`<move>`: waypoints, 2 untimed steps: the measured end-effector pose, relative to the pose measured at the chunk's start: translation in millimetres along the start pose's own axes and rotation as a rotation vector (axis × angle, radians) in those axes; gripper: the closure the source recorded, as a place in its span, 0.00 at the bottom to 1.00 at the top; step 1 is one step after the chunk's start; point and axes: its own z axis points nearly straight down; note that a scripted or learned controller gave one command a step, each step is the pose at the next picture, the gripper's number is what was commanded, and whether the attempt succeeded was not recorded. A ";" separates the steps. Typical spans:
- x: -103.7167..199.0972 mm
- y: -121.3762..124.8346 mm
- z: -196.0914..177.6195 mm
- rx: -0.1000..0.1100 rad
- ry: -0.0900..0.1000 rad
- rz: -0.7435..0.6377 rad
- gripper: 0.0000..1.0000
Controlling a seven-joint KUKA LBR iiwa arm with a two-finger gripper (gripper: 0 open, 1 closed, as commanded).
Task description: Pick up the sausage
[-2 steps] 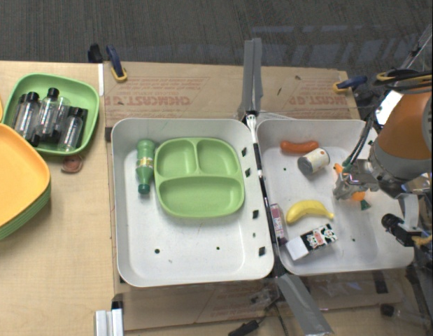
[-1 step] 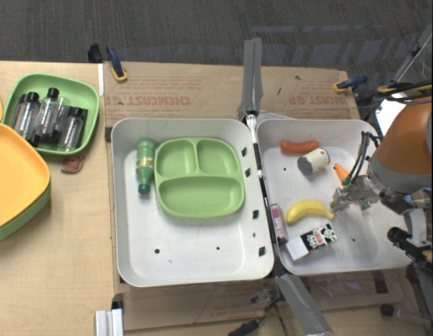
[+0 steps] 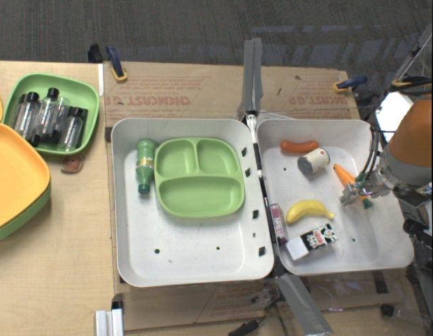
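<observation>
The sausage, orange-red and short, lies flat near the back of the right bin, just behind a small tin can. My gripper hangs low over the right side of that bin, to the right of and nearer than the sausage, well apart from it. The gripper's tip is close to the lower end of an orange carrot. The grey arm with its orange band comes in from the right edge.
A banana, a small black-and-white carton and a thin purple item also lie in the right bin. The left bin holds a green divided plate and a green bottle. A green tray of bottles and orange plates sit far left.
</observation>
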 end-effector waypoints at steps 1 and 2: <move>-13.2 20.9 0.2 0.000 0.001 -0.022 1.00; 20.2 -17.8 0.4 0.002 0.002 0.058 1.00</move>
